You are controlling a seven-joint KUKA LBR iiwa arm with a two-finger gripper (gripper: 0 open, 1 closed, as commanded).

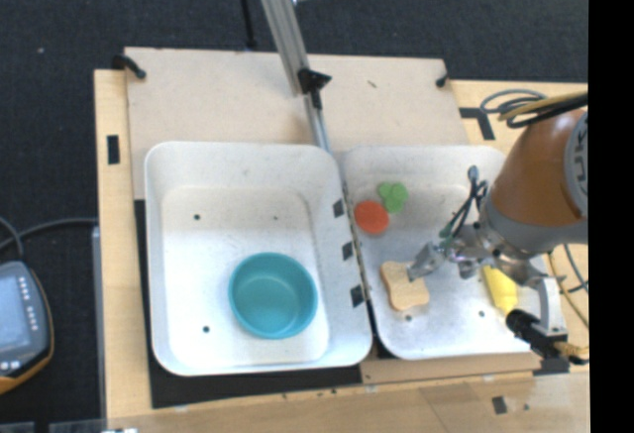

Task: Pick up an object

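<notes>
While the gripper (424, 263) hangs over the right bin (436, 347), can't tell finger state; tan piece (404, 286) sits just below the tips. Best approach: drop straight, centre on it, then close.

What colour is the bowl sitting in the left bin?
The bowl is teal blue, seen clearly in the camera view from above.
</notes>
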